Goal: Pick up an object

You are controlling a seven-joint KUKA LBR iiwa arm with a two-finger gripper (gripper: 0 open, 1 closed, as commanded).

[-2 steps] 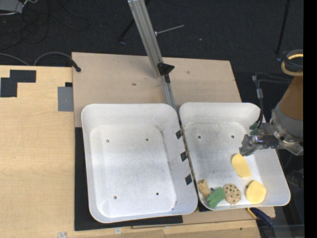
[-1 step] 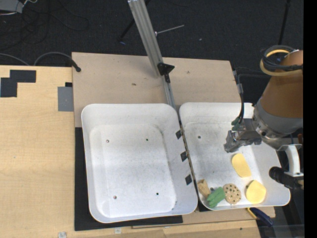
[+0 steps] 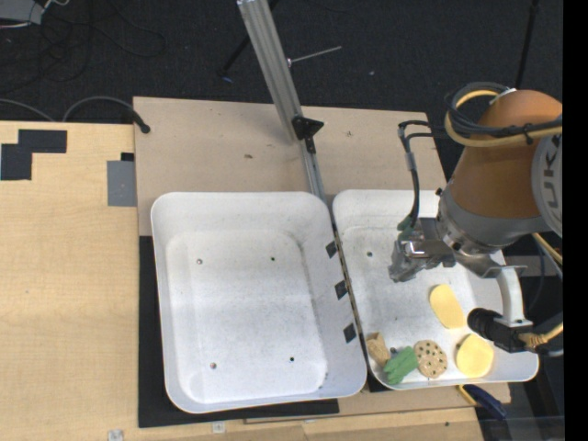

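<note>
While grey arm with orange band reaches over right white bin (image 3: 367,211), metal two-finger gripper (image 3: 405,266) hangs mid-bin (finger state? can't tell). Yellow oval piece (image 3: 447,307), yellow round piece (image 3: 475,356), speckled cookie (image 3: 429,358), green toy (image 3: 401,366) along bin's near edge.

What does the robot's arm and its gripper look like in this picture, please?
The arm is bulky and rounded, with a broad orange band over a grey wrist section. Black cables loop beside it and around its top. The gripper is a small, grey, metallic two-finger unit.
</note>
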